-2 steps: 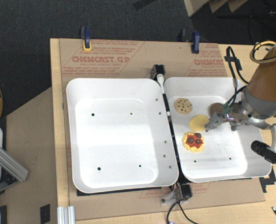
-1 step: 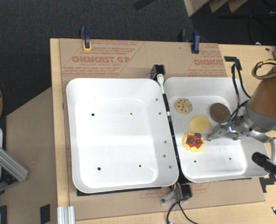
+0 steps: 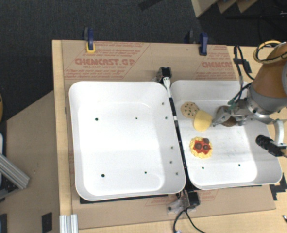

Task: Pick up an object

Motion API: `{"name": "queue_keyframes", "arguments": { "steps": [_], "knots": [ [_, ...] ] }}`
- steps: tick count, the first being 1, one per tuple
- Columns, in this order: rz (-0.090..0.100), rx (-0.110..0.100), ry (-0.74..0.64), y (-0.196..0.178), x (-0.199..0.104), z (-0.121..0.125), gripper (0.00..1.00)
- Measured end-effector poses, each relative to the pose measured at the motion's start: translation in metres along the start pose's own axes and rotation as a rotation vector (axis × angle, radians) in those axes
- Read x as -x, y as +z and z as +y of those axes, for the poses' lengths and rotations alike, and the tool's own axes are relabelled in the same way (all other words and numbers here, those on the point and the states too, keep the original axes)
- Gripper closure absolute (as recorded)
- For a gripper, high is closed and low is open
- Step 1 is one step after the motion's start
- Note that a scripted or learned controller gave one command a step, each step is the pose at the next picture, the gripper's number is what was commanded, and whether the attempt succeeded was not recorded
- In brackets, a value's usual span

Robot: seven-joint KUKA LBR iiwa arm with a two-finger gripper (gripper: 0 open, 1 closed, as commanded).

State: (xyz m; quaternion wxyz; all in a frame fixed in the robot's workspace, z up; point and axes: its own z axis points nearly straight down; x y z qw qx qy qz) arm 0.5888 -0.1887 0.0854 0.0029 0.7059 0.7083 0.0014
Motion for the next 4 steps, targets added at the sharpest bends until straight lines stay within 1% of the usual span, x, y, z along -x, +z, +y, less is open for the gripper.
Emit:
{"name": "queue_keyframes", "arguments": {
  "steps": [1,2,3,4],
  "knots": [
    [0.013,-0.009,0.001,0.001,0.031,0.037,0.00],
    [0.009,-0.003,-0.002,-0.011,0.030,0.038,1.00],
    [0.003,0.009,-0.009,-0.111,-0.073,0.079,1.00],
    [0.003,0.006,-0.006,-0.179,-0.160,0.082,1.00]
  ]
}}
